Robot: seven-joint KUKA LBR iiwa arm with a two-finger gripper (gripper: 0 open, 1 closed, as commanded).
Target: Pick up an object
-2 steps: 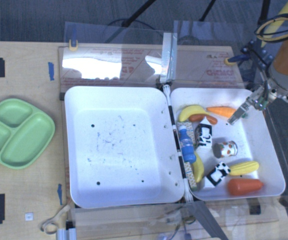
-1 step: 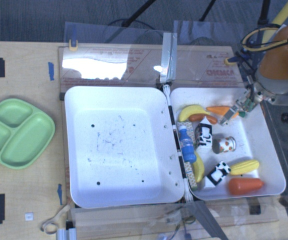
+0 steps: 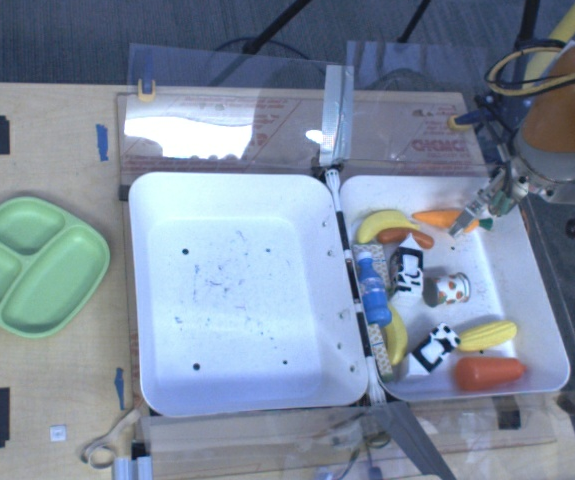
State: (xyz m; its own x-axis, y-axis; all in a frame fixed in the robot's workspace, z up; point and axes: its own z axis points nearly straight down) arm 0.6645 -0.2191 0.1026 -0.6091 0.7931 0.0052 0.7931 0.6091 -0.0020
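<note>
Nearest the lens, at the bench's front edge, I see a tan loop of cord or clip [image 3: 102,446] by the left bin's front corner; irrelevant to the pick.

Left bin [image 3: 167,208]: bare white floor with faint scuffs. Green divided plate [image 3: 33,264] sits on the bench further left, well apart from everything.

Right bin [image 3: 539,313] holds all the candidates:
- red-orange sausage-shaped toy [image 3: 487,371], front right corner
- yellow corn-like piece [image 3: 487,334] just behind it
- black-and-white block [image 3: 435,347] beside those
- small white cup with red marks [image 3: 450,288], mid-bin
- blue bottle [image 3: 371,284] lying along the divider wall, a yellow banana-like piece [image 3: 396,339] near its front end
- black-and-white card or box [image 3: 407,268]
- yellow banana [image 3: 381,224] at the back, touching a small red-orange piece [image 3: 405,236]
- carrot [image 3: 437,217], back of the bin

Gripper [image 3: 470,220] is at the carrot's right end, arm reaching in from the right. It looks low, at or near the carrot, but I can't tell whether the fingers are spread or pinched; too small and blurred at this slant.

Progress, my read: approach done, grasp unconfirmed. Carrot lies flat on the bin floor, nothing visibly lifted. Remaining: close on it, lift clear, verify it comes up. The tapered end is a slip risk.
</note>
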